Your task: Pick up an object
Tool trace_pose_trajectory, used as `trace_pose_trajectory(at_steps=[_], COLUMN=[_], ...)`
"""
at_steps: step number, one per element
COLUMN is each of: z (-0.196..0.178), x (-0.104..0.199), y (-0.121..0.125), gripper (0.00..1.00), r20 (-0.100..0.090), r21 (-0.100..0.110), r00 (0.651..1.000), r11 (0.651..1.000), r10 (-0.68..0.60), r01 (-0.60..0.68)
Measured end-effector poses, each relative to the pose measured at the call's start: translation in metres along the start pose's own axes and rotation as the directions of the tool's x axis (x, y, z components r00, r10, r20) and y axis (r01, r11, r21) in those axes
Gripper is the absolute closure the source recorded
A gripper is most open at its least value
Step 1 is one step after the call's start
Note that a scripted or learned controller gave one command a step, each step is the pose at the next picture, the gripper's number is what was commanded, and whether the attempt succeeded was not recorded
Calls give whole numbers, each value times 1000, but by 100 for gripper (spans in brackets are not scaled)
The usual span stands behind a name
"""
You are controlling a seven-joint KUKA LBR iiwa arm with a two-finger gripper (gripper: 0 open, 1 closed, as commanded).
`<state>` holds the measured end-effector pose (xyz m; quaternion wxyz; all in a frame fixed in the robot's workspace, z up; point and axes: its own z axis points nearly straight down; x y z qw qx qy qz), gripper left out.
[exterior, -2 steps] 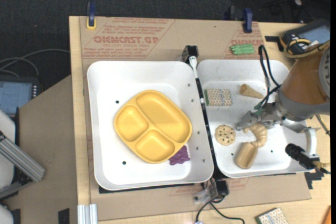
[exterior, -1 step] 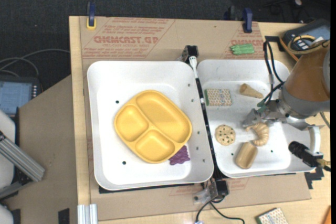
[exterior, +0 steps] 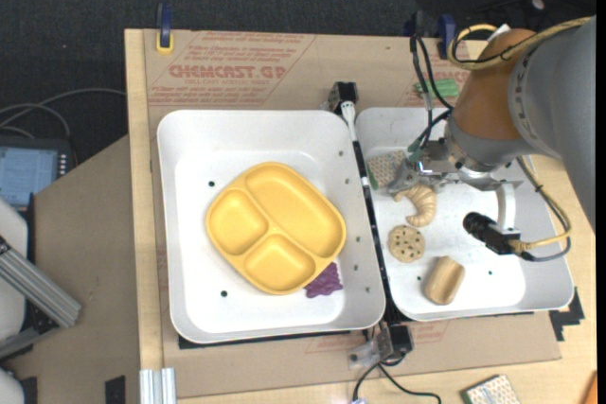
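The grey arm with the orange band reaches into the right white bin [exterior: 549, 293], and its gripper [exterior: 423, 173] is low over the tan croissant-shaped pastry [exterior: 420, 202]; I cannot tell its state. Just below the pastry lies a round chocolate-chip cookie [exterior: 406, 243], and near it a tan cylinder-shaped block [exterior: 442, 280]. In the left white bin [exterior: 180, 203] rests a yellow divided plastic plate [exterior: 275, 227], with a small purple grape bunch [exterior: 325, 281] touching its lower edge.
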<state>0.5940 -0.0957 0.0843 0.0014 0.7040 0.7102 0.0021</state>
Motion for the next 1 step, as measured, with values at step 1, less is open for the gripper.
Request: trace_pose_trajectory(at_steps=[1], z=[-106], x=[70], y=[-3], gripper=[100], r20=[0], r21=[-3], r00=[1000], r11=[1000], r10=[2], r01=[-2])
